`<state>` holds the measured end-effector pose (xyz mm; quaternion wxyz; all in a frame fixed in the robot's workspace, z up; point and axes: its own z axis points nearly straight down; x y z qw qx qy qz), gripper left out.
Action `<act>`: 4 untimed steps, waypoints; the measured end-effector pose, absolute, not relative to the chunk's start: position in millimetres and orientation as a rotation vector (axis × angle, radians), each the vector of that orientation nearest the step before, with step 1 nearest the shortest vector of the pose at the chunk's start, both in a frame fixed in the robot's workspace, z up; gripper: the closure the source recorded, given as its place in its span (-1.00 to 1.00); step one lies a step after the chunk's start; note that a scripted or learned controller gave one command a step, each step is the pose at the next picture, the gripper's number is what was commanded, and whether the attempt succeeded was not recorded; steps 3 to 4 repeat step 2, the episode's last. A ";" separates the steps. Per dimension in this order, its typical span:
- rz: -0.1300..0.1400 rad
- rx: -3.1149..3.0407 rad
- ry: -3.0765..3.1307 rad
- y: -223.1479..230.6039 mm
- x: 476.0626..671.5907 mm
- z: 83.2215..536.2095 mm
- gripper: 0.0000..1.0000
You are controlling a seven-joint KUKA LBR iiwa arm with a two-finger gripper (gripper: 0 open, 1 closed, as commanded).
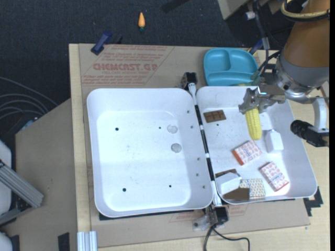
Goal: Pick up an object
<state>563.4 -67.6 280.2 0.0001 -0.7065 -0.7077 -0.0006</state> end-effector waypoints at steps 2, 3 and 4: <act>0.004 -2.217 -2.220 36.6 478.7 267.8 1.00; 0.004 -2.217 -2.220 36.6 478.7 267.8 1.00; 0.004 -2.217 -2.220 36.6 478.7 267.8 1.00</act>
